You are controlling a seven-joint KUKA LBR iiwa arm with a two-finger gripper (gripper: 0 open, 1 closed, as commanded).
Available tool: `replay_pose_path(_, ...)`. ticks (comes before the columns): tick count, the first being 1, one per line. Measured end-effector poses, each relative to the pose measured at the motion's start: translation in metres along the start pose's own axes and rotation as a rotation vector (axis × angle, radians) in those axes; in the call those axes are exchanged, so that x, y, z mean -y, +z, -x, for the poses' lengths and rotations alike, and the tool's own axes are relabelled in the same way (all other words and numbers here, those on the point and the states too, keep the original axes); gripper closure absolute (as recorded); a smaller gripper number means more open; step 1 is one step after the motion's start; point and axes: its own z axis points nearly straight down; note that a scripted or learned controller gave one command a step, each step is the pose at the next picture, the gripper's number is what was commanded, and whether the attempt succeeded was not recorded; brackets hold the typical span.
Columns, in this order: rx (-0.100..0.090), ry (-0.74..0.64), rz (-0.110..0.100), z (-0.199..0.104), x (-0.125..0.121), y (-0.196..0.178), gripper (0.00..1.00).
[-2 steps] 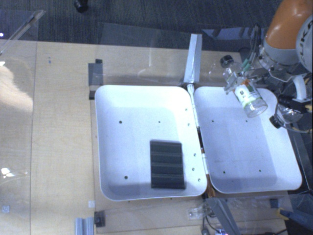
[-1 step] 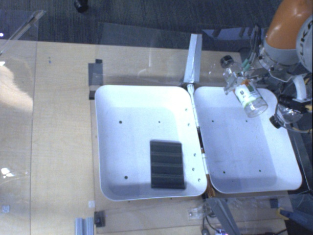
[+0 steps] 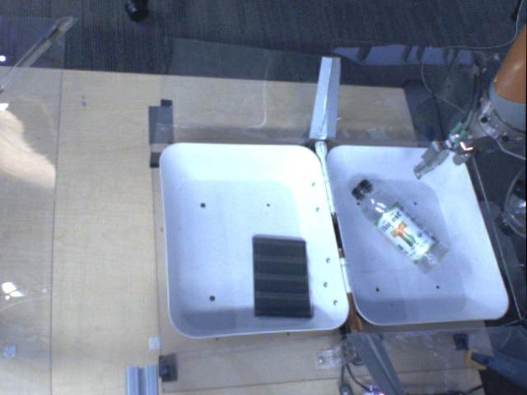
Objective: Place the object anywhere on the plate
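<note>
Your bottle (image 3: 397, 225) lies on its side, slantwise in the right bin (image 3: 486, 299), well apart from the dark ridged plate (image 3: 281, 276) in the left bin (image 3: 189, 220). The claw (image 3: 440, 156) hovers over the right bin's far right corner; whether it is apart or together you cannot tell. Being round and clear, the bottle may roll or slip from a pinch, or drop crossing the rims.

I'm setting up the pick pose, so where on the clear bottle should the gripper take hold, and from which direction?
Likely across the labelled middle of the clear bottle, coming straight down. It lies on its side in the right bin, its dark cap pointing up-left, so closing across its narrow width, perpendicular to that diagonal, should suit the round body best.
</note>
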Motion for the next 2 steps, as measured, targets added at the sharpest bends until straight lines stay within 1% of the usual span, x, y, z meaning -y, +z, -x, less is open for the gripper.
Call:
replay_pose_path(1, 0.001, -0.216, 0.002, -0.005, -0.034, -0.029, 0.0)
replay_pose_path(2, 0.0, -0.28, 0.0, 0.015, 0.021, -0.026, 0.0)
